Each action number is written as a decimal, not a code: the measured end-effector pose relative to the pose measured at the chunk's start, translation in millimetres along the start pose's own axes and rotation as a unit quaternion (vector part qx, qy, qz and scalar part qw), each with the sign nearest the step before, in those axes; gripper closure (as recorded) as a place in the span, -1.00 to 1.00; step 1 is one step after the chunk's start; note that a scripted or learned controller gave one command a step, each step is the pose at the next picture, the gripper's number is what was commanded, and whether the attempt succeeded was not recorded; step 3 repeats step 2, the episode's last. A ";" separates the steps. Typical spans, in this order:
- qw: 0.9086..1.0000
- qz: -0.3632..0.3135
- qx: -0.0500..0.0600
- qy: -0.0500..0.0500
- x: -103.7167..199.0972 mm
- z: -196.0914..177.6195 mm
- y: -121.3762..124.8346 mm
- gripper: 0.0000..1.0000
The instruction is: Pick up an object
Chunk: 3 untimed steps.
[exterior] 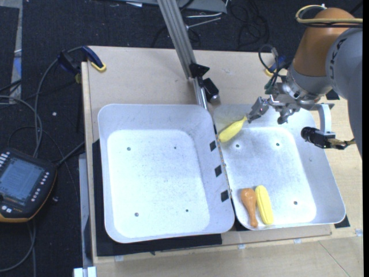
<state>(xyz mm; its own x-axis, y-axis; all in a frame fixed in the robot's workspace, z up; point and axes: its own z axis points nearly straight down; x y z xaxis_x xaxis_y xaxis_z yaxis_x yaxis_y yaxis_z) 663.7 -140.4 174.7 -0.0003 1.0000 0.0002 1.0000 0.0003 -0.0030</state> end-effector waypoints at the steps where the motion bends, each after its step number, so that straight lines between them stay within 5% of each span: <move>1: 1.000 0.000 0.001 0.000 0.7 56.1 8.6 -1.00; 2: 1.000 0.000 -0.002 0.000 0.5 42.2 10.2 1.00; 3: 1.000 0.000 -0.002 0.000 0.5 42.2 10.2 1.00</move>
